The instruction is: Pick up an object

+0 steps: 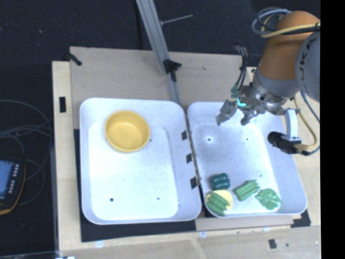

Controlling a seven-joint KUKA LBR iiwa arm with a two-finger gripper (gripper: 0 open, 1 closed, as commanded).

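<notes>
Green toys (245, 190) low in right bin (280, 161); open, empty claw (235, 116) above.

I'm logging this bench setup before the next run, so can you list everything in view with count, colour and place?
Bins: 2, white, side by side on the bench.
Bowl: 1, yellow, upper part of the left bin.
Dark green piece: 1, lower part of the right bin.
Ridged green pieces: 2, one mid-row, one lying on the yellow disc.
Yellow disc: 1, right bin's bottom edge.
Leaf-like green piece: 1, right bin's lower right corner.
Metal pole: 1, grey, slanting down toward the bins.
Handheld device: 1, dark with orange trim, far left edge.
Arm: 1, grey with orange band, from the right.
Gripper: 1, open, over the right bin's top.
</notes>
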